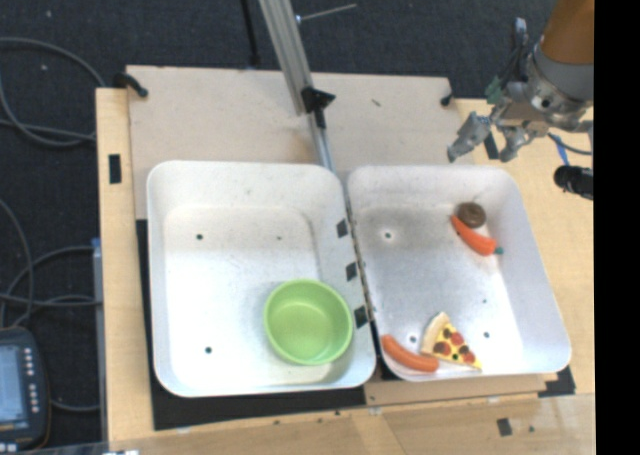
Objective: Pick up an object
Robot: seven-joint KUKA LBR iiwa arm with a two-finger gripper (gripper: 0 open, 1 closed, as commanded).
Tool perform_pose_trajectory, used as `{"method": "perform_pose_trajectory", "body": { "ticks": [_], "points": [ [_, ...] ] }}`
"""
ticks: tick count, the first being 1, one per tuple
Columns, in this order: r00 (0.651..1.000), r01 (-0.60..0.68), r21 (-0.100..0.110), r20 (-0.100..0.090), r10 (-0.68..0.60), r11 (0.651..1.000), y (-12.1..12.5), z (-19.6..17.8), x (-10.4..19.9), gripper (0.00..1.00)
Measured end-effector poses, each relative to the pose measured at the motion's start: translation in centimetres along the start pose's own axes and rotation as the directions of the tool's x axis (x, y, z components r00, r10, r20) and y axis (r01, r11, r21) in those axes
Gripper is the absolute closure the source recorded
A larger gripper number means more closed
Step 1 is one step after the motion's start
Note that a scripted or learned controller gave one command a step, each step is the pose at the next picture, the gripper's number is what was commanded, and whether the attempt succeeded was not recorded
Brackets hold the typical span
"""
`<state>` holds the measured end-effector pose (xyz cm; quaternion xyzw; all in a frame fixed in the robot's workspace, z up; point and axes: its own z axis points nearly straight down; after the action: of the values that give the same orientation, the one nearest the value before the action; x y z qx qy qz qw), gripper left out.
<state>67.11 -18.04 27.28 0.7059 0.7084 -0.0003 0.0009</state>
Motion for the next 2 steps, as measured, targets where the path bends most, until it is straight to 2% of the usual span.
{"method": "perform_pose_trajectory", "body": {
  "ticks": [1,2],
  "points": [
    [1.0,0.0,0.001,0.002,0.0,1.0,0.0,0.0,-0.1,0.0],
    [1.0,-0.003,0.004,0.002,0.003,1.0,-0.6,4.3,0.0,0.0]
  ]
}}
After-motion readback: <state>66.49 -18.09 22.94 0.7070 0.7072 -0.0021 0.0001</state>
